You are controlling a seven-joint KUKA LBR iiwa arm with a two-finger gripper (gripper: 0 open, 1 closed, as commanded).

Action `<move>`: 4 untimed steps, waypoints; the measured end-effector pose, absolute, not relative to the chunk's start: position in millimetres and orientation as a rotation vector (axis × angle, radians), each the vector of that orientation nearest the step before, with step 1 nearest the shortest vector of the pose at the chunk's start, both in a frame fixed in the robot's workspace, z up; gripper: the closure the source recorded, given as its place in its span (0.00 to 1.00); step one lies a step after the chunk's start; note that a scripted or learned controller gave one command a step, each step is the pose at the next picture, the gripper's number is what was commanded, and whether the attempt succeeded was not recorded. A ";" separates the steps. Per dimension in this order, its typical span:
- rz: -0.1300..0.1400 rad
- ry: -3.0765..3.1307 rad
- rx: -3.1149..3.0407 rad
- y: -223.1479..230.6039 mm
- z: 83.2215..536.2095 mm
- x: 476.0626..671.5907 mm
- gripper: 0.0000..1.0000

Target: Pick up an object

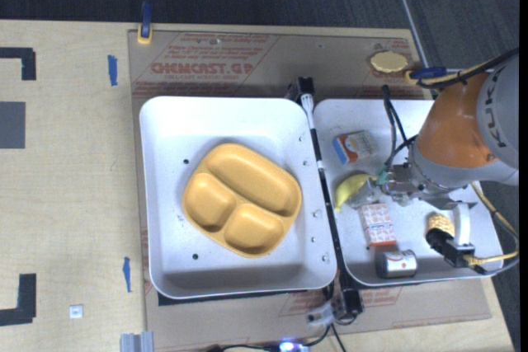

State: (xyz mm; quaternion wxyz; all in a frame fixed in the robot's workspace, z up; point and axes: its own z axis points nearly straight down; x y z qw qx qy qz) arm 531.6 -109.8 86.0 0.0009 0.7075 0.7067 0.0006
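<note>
My gripper hangs low over the right bin, reaching in from the right. Just left of it lies a yellow banana-shaped piece, close to the gripper or touching it; I cannot tell which. A red and white packet lies directly below the gripper in the view. Behind it, a small white, blue and orange carton rests near the bin's back. A short grey and red can lies on its side at the front wall. The arm's orange band covers the bin's right part.
The left bin holds a large yellow three-lobed tray, turned upside down. A small tan piece sits at the right of the right bin. A round tan disc lies on the cardboard behind the bins.
</note>
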 end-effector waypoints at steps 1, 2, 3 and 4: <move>0.002 2.219 2.220 -119.3 85.9 483.2 0.00; 0.007 2.215 2.217 -119.5 96.3 485.1 1.00; 0.003 2.222 2.219 -7.3 185.0 504.3 1.00; 0.008 2.219 2.217 -7.5 195.3 506.0 1.00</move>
